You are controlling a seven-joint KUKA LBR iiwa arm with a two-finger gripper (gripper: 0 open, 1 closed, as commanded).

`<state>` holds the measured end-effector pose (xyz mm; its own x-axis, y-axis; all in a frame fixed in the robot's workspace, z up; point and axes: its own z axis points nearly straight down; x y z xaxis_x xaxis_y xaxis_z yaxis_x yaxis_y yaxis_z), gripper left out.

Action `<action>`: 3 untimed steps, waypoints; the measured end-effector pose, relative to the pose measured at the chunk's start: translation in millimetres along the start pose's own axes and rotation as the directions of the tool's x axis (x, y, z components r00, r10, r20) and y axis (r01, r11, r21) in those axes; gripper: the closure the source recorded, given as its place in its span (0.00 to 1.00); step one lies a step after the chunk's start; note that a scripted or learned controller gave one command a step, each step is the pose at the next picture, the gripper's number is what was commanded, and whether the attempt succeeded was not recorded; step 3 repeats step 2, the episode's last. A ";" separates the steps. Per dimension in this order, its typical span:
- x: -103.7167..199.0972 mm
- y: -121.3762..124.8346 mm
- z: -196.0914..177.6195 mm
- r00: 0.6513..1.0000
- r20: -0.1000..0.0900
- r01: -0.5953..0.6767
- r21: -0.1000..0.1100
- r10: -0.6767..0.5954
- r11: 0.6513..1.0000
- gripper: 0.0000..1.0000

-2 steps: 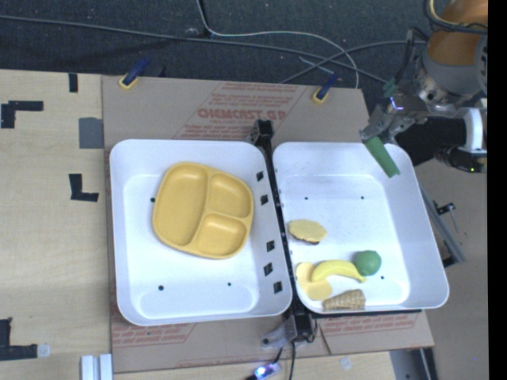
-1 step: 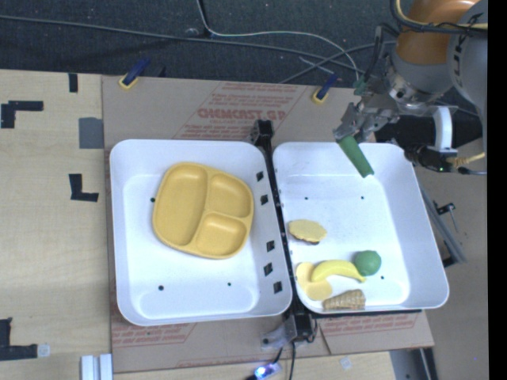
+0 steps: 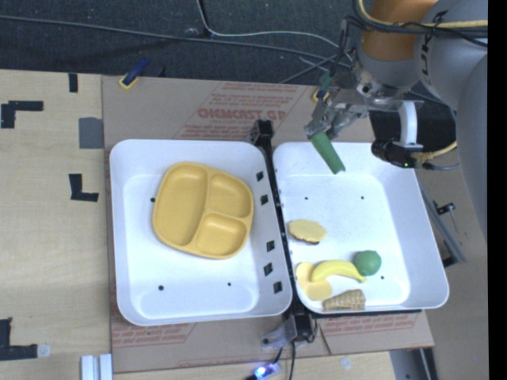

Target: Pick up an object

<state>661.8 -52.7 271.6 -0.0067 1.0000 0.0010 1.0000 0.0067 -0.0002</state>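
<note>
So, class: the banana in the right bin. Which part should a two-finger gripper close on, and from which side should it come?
Grip the banana across the middle of its curve, coming straight down from above. It lies flat, and its ends are crowded: a yellow slice at the left end and a green ball by the right. The middle probably offers the narrowest, freest span.

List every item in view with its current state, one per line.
gripper: raised over the right bin's far edge, shut on the green cylinder
green cylinder: tilted, hanging from the fingers
yellow divided plate: flat in the left bin, upright
banana: lying in the right bin
green ball: resting beside the banana
cookie: lying flat
waffle piece: lying by the near wall
</note>
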 end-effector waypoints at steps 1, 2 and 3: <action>56.5 -3.7 18.9 1.000 0.000 -0.001 0.003 0.001 1.000 1.00; 106.9 -1.3 37.3 1.000 0.000 -0.001 0.004 0.001 1.000 1.00; 106.9 -1.3 37.3 1.000 0.000 -0.001 0.004 0.001 1.000 1.00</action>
